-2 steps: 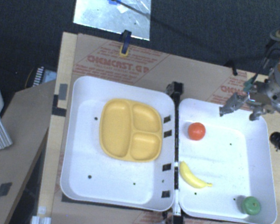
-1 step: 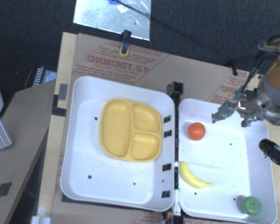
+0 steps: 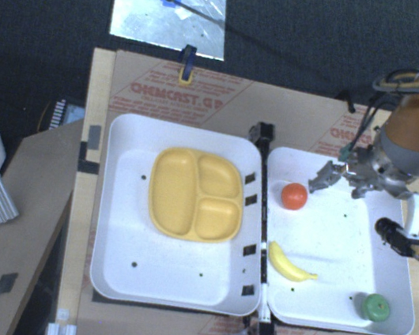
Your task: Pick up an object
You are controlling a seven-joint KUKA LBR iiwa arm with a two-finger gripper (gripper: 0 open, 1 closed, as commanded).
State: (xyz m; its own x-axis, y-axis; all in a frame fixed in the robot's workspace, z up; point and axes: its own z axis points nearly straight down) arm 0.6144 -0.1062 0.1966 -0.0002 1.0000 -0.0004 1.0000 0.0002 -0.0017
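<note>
White right bin (image 3: pixel 395 276) — fingers (image 3: pixel 341 183) spread, just beside tomato (image 3: pixel 293 196).

We count two white bins, the left bin (image 3: pixel 117 211) and the right bin (image 3: pixel 347 251). Across them we find one yellow divided plate (image 3: pixel 195 195), one red tomato (image 3: pixel 293 196), one banana (image 3: pixel 289 264) and one green apple (image 3: pixel 376 307).

Glossy white plastic bins (image 3: pixel 119 267); matt yellow plastic tray (image 3: pixel 195 195).
</note>
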